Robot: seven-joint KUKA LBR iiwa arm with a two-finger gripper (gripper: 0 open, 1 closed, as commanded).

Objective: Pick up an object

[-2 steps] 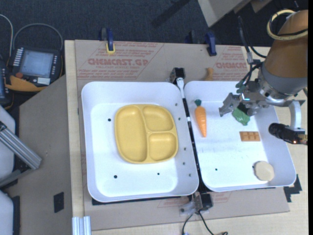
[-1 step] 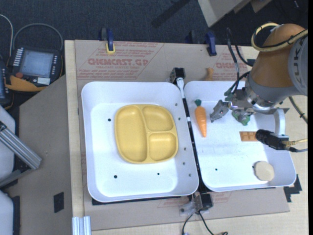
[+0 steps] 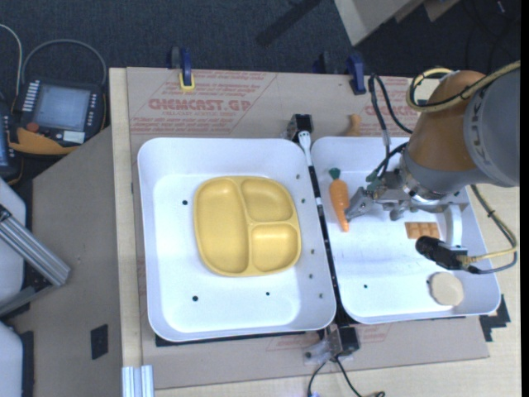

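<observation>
Gripper (image 3: 357, 204) – grip state unclear, just beside carrot (image 3: 339, 200) | carrot looked light, rigid, smooth – grasp mid-body

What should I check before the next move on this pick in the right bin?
1. Target in view: carrot lies along the right bin's left wall: ok.
2. End effector near the carrot, just to its right: ok.
3. Carrot between the fingers: cannot tell.
4. Crowding: cracker and round disc lie apart from the carrot: ok.
5. Yellow divided plate sits in the left bin, out of the path: ok.
</observation>
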